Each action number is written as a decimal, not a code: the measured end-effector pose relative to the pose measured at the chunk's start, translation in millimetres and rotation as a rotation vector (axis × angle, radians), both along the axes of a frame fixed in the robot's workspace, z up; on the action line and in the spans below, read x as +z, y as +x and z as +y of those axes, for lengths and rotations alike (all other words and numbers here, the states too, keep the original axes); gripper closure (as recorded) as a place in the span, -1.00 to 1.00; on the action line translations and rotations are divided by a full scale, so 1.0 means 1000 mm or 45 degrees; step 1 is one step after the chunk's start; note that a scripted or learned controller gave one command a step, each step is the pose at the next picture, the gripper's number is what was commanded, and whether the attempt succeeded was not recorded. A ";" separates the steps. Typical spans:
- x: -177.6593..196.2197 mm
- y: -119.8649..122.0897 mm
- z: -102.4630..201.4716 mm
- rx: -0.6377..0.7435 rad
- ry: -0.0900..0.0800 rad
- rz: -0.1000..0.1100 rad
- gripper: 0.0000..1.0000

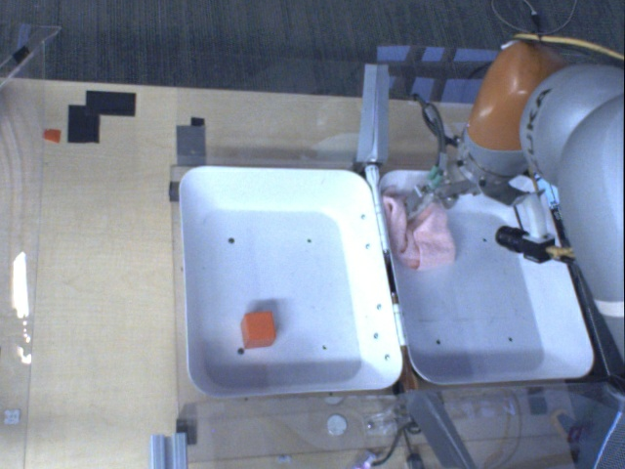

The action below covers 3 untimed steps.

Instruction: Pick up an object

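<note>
A crumpled pink cloth [420, 234] lies in the far left corner of the right bin [508, 355], against the wall shared with the left bin. My gripper [433, 191] is low over the cloth's upper edge and seems to touch it. The wrist and its orange band [508, 81] rise behind it to the right. A small orange block [259, 329] rests on the floor of the left bin [225, 203], near the front left, far from the gripper.
A grey metal post [372, 115] stands behind the seam between the two bins. The arm's grey body [586, 145] covers the right bin's far right corner. Black and orange markers [93, 115] are on the bench at far left.
</note>
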<state>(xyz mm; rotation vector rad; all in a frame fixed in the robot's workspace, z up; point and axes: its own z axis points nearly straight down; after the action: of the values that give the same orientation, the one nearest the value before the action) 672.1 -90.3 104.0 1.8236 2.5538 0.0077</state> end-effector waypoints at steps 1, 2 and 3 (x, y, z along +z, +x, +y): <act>0.014 0.003 0.000 0.006 -0.007 -0.019 1.00; -0.007 -0.015 -0.008 -0.064 -0.004 -0.009 1.00; -0.008 -0.015 -0.009 -0.065 -0.004 -0.008 -1.00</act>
<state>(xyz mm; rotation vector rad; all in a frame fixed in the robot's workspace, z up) 657.0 -99.0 96.0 1.8835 2.5009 0.0091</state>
